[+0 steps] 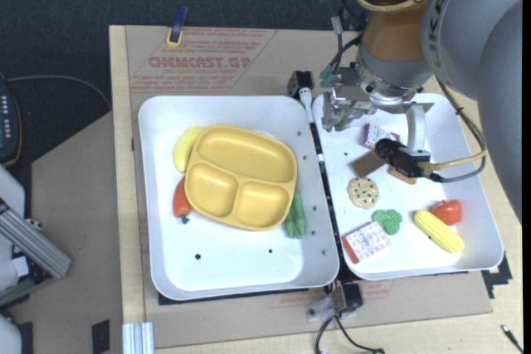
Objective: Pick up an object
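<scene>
My gripper (373,125) hangs over the back of the right bin (485,240), under the orange-banded wrist. Its two fingers (330,117) stand wide apart, so it is open. A small pink-and-white packet (375,134) lies on the bin floor in the gap between them, not gripped. Just in front lie a brown block (404,171) and a round cookie (362,192). Further forward are a green broccoli piece (387,220), a red-and-white packet (366,241), a yellow corn cob (438,230) and a red tomato (448,210).
The left bin (158,244) holds a yellow divided plate (241,177), with a yellow piece (186,147), a red pepper (180,199) and a green leafy piece (295,217) tucked at its edges. The rim between the bins (319,170) runs close to my gripper's left.
</scene>
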Robot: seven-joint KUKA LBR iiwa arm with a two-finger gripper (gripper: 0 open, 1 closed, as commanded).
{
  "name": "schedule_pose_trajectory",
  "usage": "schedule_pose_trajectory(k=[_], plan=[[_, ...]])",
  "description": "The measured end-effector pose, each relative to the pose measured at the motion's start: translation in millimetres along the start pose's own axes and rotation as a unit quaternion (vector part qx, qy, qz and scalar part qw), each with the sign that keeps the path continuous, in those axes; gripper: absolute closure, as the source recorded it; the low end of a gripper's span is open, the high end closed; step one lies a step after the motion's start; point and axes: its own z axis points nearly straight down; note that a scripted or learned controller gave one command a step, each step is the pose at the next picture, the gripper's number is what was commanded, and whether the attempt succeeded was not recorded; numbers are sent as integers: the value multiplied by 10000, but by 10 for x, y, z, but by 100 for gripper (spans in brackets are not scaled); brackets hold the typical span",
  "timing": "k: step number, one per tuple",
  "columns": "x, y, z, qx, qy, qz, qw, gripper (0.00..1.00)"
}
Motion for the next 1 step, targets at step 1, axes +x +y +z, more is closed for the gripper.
schedule_pose_trajectory(k=[1], plan=[[-57,48,16,-20,-7,-1,10000,100]])
